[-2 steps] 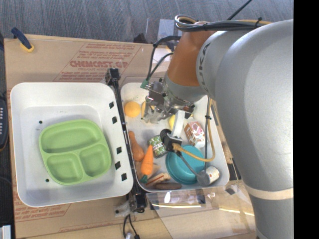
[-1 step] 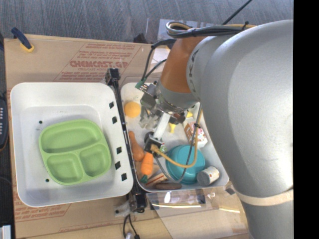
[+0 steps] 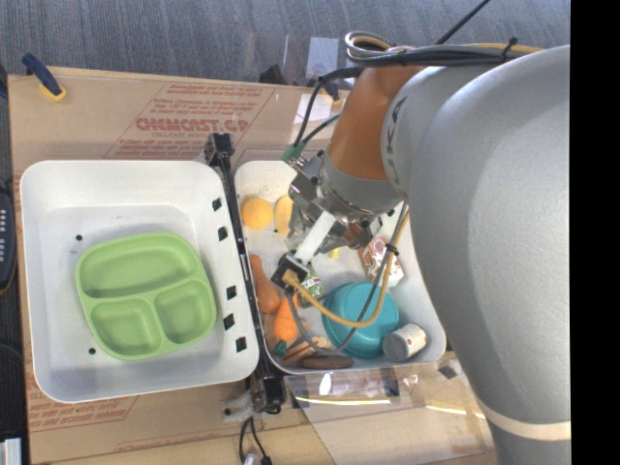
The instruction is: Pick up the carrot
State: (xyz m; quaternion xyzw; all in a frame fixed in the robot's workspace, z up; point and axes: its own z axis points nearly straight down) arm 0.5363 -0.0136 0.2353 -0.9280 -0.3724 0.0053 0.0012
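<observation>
The carrot [image 3: 263,284] is a long orange piece lying along the left wall of the right bin [image 3: 254,175], pointing toward the near end. A shorter orange piece [image 3: 286,324] lies just beside its near tip. My gripper [image 3: 339,223] hangs over the middle of the right bin, below the orange band of the arm, to the right of the carrot and farther back. The arm's bulk hides most of the gripper, and nothing orange shows at it.
A blue bowl [image 3: 360,310], a white cup [image 3: 405,340] and a dark brown item [image 3: 320,360] sit at the right bin's near end. Two yellow pieces [image 3: 258,212] lie at its far left. The left bin [image 3: 39,260] holds a green divided plate [image 3: 145,294].
</observation>
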